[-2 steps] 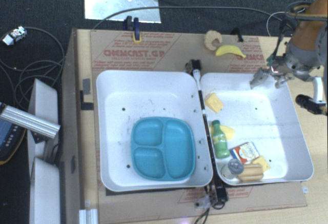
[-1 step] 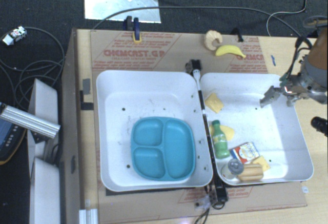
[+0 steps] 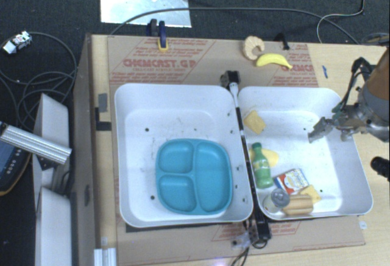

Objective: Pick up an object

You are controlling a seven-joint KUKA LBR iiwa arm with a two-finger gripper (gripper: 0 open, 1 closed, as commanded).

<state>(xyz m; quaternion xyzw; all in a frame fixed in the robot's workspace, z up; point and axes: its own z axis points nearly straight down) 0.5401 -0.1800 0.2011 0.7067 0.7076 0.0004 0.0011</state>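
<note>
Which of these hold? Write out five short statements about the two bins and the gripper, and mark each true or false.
1. The blue divided plate lies in the left bin. True.
2. The green bottle stands in the left bin. False: it lies in the right bin, near the divider.
3. The banana lies on the bench behind the bins. True.
4. The gripper holds the banana. False: it hangs over the right bin, apart from it.
5. The plate is red. False: blue.
</note>
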